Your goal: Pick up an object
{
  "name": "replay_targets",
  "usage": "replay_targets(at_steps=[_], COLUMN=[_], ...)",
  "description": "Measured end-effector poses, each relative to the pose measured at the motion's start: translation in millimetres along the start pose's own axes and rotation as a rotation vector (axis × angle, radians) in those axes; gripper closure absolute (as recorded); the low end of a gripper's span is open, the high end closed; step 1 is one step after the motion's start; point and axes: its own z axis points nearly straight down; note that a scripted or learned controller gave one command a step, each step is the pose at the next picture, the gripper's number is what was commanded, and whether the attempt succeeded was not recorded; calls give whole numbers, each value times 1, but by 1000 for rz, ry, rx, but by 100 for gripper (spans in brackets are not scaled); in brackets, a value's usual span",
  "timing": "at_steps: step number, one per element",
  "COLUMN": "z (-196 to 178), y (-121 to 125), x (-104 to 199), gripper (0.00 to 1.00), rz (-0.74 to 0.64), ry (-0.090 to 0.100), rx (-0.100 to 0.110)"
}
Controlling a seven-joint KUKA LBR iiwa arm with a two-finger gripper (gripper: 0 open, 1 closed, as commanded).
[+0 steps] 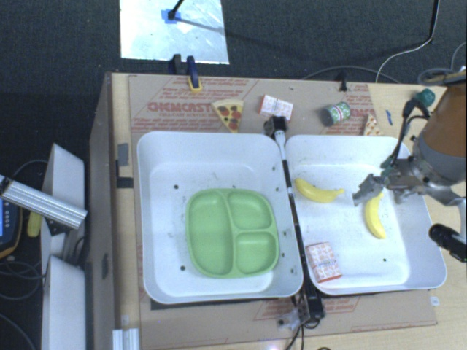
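Hovering over the right bin [419, 272], the end effector [371, 188] is sitting just above one banana [375, 218]; whether it is parted or closed cannot be told. Another banana [318, 192] is lying nearby.

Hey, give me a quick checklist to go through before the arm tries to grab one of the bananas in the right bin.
1. Target in view: ok. One banana lies near the right bin's left wall, another banana lies further right.
2. Gripper over the right bin: ok, it sits between the two bananas, just above the right one.
3. Gripper already holding something: not ok, nothing shows between its fingers.
4. Fingers open enough: cannot tell.
5. Bananas apart from each other: ok, a gap separates them.
6. Nearby clutter: ok, the red-and-white packet lies apart at the bin's front-left corner.
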Motion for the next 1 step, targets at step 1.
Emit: replay_targets(at_steps=[1], z=[31], y=[-5], x=[-67], gripper=[0], rz=[2], ry=[-1], rx=[0])
